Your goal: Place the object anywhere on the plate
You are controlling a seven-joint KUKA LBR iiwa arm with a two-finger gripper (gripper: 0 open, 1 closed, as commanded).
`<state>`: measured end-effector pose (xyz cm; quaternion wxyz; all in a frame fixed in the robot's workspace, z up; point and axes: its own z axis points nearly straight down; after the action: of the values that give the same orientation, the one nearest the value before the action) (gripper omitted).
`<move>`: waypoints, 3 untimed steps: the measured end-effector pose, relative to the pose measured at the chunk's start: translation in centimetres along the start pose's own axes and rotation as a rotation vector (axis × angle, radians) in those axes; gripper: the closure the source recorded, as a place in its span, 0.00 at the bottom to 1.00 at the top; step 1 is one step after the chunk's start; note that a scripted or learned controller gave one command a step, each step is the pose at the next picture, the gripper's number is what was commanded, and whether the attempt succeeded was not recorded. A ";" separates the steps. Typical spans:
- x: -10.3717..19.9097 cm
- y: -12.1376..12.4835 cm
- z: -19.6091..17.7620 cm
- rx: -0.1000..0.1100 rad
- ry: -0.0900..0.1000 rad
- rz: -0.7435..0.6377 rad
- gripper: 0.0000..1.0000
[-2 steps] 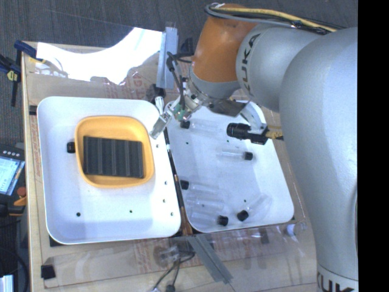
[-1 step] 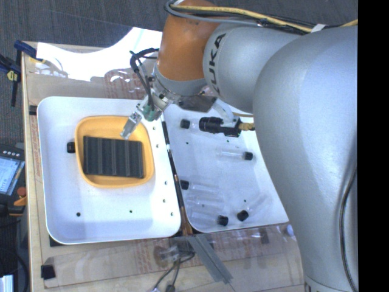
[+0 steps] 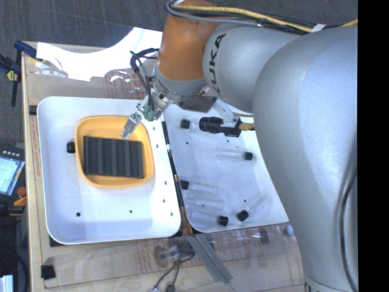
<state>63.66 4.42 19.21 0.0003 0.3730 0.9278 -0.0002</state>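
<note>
dark ribbed block lies flat on yellow plate in left bin. gripper hovers over plate's upper right edge, just beside block's top corner; fingers look closed on nothing, can't tell for sure.

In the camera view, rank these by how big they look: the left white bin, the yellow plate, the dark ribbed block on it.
Largest to smallest:
1. left white bin
2. yellow plate
3. dark ribbed block
</note>
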 end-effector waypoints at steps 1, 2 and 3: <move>0.0 0.0 0.0 0.000 0.000 0.000 0.00; 0.0 0.0 0.0 0.000 0.000 0.000 0.00; 0.0 0.0 0.0 0.000 0.000 0.000 0.00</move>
<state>63.66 4.42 19.21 0.0003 0.3730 0.9278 -0.0002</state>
